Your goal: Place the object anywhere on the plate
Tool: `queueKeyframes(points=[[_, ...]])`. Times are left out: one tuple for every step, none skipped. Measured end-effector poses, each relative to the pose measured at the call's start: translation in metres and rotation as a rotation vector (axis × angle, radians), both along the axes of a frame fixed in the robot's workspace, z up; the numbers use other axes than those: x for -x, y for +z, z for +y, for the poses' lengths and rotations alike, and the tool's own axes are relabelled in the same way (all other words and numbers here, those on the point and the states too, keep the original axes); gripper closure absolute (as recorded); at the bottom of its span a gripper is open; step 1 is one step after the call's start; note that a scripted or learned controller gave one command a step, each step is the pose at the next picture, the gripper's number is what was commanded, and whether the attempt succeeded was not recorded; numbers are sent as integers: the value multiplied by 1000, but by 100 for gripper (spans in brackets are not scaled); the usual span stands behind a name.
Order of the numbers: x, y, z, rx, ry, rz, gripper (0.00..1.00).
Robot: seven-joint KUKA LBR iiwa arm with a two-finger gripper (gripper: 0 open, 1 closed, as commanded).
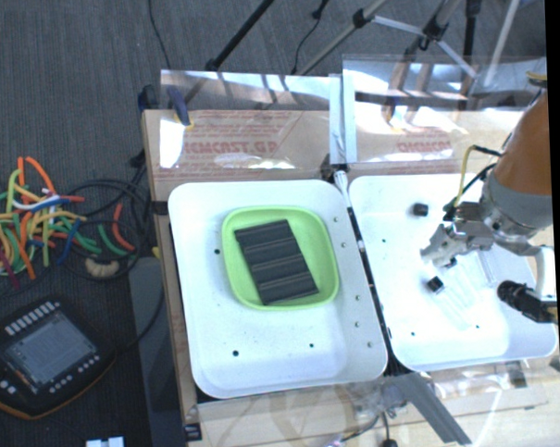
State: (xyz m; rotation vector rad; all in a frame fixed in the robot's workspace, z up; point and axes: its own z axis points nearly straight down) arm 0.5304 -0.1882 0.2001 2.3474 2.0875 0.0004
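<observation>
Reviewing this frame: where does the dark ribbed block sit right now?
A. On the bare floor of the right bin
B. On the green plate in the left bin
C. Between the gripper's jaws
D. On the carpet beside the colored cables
B. The dark ribbed block lies flat on the green plate inside the left bin, well apart from the gripper, which is over the right bin.

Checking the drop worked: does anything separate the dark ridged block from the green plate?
Nothing visible does. The dark ridged block lies flat on the green plate in the left bin; the gripper is over the right bin.
</observation>
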Motion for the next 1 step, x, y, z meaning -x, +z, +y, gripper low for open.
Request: queueKeyframes(points=[[0,0,0,0,0,0,0]])
